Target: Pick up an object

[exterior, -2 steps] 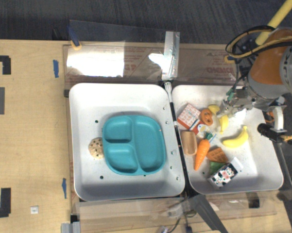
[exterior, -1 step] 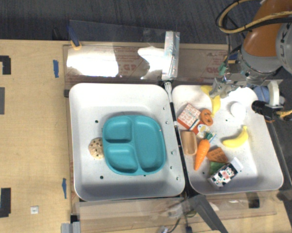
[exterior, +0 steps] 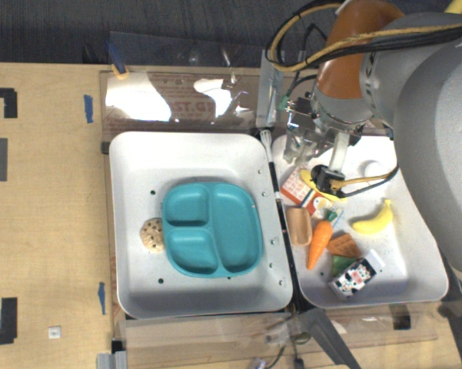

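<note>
My gripper (exterior: pixel 305 146) hangs over the far left part of the right bin (exterior: pixel 419 261), just above a red and white carton (exterior: pixel 295 187). Nothing can be seen held in it. Below the carton lie a tan bread roll (exterior: pixel 298 226) and an orange carrot (exterior: pixel 319 241). A yellow banana (exterior: pixel 373 220) rests to the right of them. A brown piece (exterior: pixel 344 245), a green piece (exterior: pixel 340 264) and a black and white spotted box (exterior: pixel 356 277) sit near the bin's front.
The left bin (exterior: pixel 131 167) holds a teal divided plate (exterior: pixel 213 229) with a cookie (exterior: pixel 152 234) beside its left edge. A thin wall separates the two bins. The grey arm covers the right bin's far right corner.
</note>
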`<move>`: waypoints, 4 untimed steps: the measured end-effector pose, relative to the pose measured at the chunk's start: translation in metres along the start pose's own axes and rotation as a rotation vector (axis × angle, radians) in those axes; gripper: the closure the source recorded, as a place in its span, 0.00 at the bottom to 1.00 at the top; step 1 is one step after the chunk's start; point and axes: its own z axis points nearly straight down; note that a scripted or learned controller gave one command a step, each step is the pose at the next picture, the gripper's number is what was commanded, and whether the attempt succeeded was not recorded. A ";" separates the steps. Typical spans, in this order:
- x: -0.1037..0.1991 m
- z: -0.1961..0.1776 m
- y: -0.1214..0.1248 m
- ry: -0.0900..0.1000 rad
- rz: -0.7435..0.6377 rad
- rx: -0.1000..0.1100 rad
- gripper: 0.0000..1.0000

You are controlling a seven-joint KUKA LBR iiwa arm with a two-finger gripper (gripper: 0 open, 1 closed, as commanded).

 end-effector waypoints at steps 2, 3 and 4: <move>-0.058 0.000 -0.051 -0.002 -0.219 -0.001 0.00; -0.098 0.067 0.015 -0.004 -0.384 -0.001 0.00; -0.104 0.088 0.033 0.002 -0.442 -0.017 0.00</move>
